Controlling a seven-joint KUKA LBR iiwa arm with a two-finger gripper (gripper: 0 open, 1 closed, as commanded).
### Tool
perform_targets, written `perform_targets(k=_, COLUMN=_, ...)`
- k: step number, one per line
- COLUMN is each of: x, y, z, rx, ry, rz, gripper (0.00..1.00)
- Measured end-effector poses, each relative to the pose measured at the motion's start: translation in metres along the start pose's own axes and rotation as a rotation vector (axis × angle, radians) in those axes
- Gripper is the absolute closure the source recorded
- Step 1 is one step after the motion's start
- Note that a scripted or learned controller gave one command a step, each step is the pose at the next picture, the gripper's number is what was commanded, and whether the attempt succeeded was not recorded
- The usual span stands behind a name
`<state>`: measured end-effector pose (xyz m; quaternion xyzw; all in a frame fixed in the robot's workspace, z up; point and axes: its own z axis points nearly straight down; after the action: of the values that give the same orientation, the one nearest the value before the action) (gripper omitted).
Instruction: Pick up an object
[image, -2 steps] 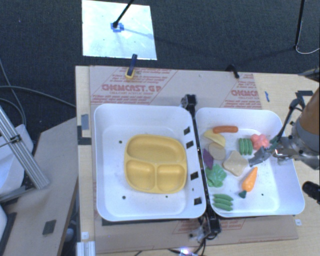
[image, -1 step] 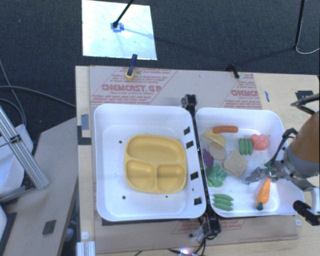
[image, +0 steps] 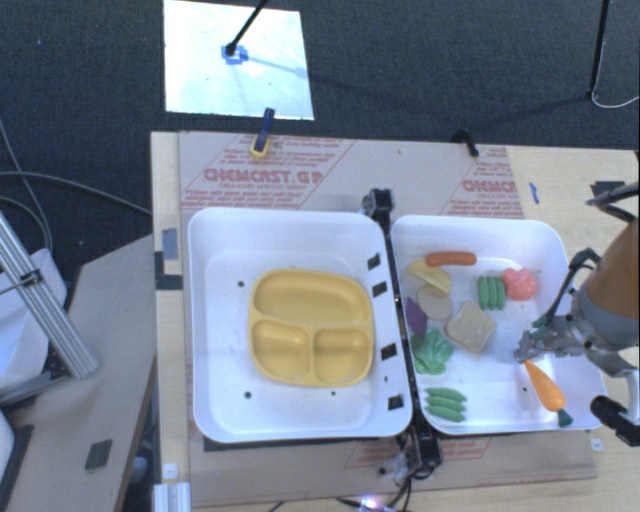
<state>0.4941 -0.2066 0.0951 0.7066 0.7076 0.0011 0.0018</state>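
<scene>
A pale wooden desk (image: 120, 290), topped with brown printed cardboard (image: 330, 170), stands on dark carpet (image: 80, 80) beside a white sheet (image: 240, 85) and carries two white bins. The left bin (image: 215, 250) holds a yellow divided plate (image: 310, 327), and the right bin (image: 545, 245) holds toy food: sausage (image: 450, 259), bread slice (image: 470, 327), green beans (image: 490, 292), pea pods (image: 446, 402). The pincer (image: 535, 345) hangs in the right bin's right side just above an orange carrot (image: 543, 387); whether it is apart or together I cannot tell.

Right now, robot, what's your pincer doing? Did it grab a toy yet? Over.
Pincer low in right bin, nothing seen in it. Carrot just below it, not lifted. Bread slice close on its left.
</scene>
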Motion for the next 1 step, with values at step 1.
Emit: perform_targets(k=1, x=0.0561, y=0.0111, z=0.0112, rx=0.004, ry=0.003, rz=-0.007, gripper=1.0)
